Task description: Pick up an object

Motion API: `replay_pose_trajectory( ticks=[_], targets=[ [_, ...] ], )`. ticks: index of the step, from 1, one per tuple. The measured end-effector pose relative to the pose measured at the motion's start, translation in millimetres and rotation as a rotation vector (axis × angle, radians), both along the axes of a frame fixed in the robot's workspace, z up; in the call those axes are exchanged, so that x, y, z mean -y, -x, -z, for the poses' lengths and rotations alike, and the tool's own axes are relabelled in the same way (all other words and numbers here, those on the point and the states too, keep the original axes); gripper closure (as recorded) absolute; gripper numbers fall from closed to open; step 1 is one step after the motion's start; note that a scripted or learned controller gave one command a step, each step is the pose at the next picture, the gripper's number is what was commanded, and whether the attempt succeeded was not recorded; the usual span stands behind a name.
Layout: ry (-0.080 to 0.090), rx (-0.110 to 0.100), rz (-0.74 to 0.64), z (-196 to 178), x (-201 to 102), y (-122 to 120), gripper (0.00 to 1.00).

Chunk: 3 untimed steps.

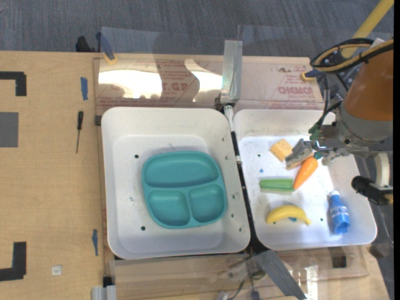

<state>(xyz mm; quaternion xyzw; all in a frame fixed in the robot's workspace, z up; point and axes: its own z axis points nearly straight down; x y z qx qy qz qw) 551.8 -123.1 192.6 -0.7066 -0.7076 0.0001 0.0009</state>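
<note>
Camera view | end effector [301,154] fingers indistinct | arm [374,99] cropped right

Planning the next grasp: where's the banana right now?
In the camera view, the banana lies in the right bin, near its front edge, just below the green stick and left of the blue bottle.

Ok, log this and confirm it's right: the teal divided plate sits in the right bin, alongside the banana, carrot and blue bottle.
Not right. The camera view shows the teal divided plate in the left bin. The banana, carrot and blue bottle do lie in the right bin.
</note>
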Motion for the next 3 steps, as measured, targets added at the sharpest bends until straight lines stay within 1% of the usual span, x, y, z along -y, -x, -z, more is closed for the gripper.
replay_pose_trajectory(
  ticks=[1, 2, 3],
  targets=[
    [0.000, 0.003, 0.000, -10.5, -0.3, -1.1, 1.00],
    [0.000, -0.002, -0.068, 31.8, -10.6, 52.8, 1.00],
    [0.001, 0.001, -0.068, 30.7, -10.2, 52.1, 0.00]
  ],
)
